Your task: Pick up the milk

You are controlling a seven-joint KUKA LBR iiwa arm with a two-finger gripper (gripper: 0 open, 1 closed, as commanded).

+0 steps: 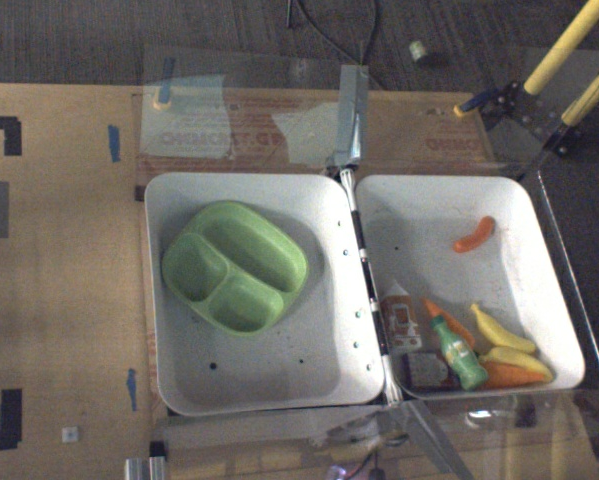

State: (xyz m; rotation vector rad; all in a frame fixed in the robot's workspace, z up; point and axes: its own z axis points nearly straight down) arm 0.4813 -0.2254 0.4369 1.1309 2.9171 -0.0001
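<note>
Milk: you had the milk [401, 318] lying flat at about 8 o'clock in the right bin [419, 203], its long side against that bin's left wall.
Milk's neighbours: a dark packet [428, 370] sat just beside it at 6 o'clock; a green bottle [460, 354] lay near it at 4 o'clock; a carrot [451, 321] lay just beside it at 3 o'clock.
Open room by the milk: toward 12 o'clock you had bare bin floor along the left wall.
Crowded corner: a banana [500, 330], a second yellow piece [519, 359] and an orange piece [513, 375] were bunched at 5 o'clock in the right bin, close to the bottle and to its front wall.
Sausage: an orange sausage [474, 234] lay alone at 1 o'clock in that bin, well apart from the milk.
Left bin: you saw a green divided plate [236, 265] at about 10 o'clock in the left bin [279, 383], with bare floor from 3 to 7 o'clock.
Shared edge: the two bins touched along the middle rim, right at the milk's 9 o'clock.
</note>
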